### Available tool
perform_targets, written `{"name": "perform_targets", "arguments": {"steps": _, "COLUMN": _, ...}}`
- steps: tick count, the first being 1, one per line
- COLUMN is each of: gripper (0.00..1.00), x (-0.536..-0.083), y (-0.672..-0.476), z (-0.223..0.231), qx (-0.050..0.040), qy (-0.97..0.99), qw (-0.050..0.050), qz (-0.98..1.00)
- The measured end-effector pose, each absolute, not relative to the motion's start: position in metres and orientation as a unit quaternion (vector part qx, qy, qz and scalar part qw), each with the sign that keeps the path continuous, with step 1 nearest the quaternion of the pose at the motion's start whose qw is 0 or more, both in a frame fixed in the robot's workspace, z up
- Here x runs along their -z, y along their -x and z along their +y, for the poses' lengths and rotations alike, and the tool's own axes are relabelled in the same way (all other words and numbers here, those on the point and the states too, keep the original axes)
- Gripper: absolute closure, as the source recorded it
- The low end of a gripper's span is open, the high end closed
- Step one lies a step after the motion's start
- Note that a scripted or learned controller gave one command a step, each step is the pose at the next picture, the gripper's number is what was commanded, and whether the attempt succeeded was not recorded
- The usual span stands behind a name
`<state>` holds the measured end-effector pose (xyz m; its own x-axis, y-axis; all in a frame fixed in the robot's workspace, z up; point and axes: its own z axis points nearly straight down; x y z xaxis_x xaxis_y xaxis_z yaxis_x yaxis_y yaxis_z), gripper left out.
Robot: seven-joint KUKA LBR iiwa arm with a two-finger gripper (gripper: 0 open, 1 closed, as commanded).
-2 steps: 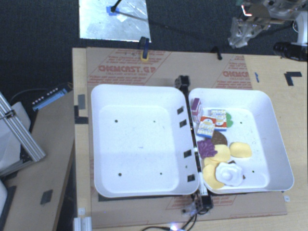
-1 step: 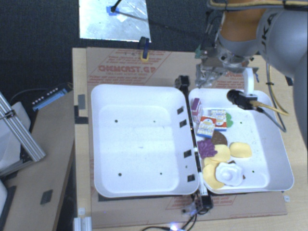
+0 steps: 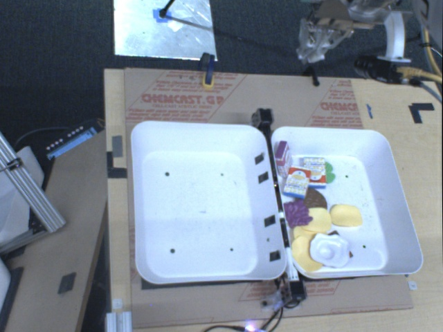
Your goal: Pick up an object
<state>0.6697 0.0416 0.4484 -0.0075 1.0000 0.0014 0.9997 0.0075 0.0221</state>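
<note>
We are noting the gripper (image 3: 313, 49) hanging high beyond the bins' far edge, grasping nothing we can see, its closure indiscernible, while the objects are lying clustered in the right bin (image 3: 387, 185), the small carton (image 3: 296, 182) nearest, well apart below it.

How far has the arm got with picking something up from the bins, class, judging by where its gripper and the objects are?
Nothing looks done yet. The gripper hangs high beyond the far edge of the bench, away from both bins, with nothing visible between its fingers. The objects, such as the yellow pieces, the small boxes and the white lid, all lie in the right bin. Reaching down, gripping and lifting are all left.
</note>
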Motion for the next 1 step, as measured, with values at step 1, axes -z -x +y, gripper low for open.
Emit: {"name": "perform_targets", "arguments": {"steps": 1, "gripper": 1.0, "x": -0.4667, "y": -0.6565, "z": 0.083, "qx": -0.0026, "qy": -0.704, "qw": 0.001, "qz": 0.71}}
